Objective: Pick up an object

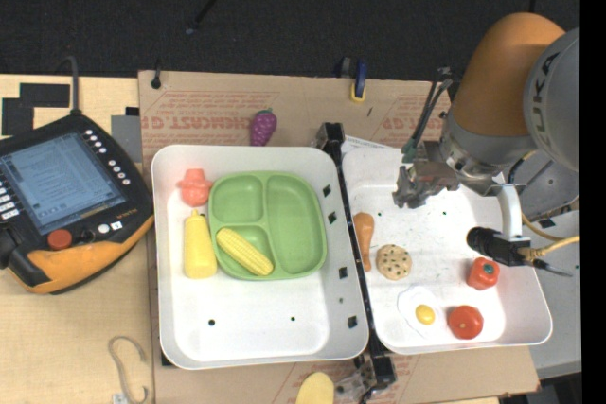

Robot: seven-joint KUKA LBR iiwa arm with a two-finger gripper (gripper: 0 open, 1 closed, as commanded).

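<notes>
Grey arm (530, 99) reaching in from the right of the camera view, orange band rounded and bulky above the wrist. Wrist angled down and leftward, ending in the dark gripper (414, 189). Gripper hanging low, with nothing visible between its tips.

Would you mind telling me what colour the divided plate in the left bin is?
Light green; the plate shows best in the camera view.

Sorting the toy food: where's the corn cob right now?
The corn cob lies in the green divided plate, in its lower-left compartment, in the left bin, just right of the yellow bottle.
</notes>
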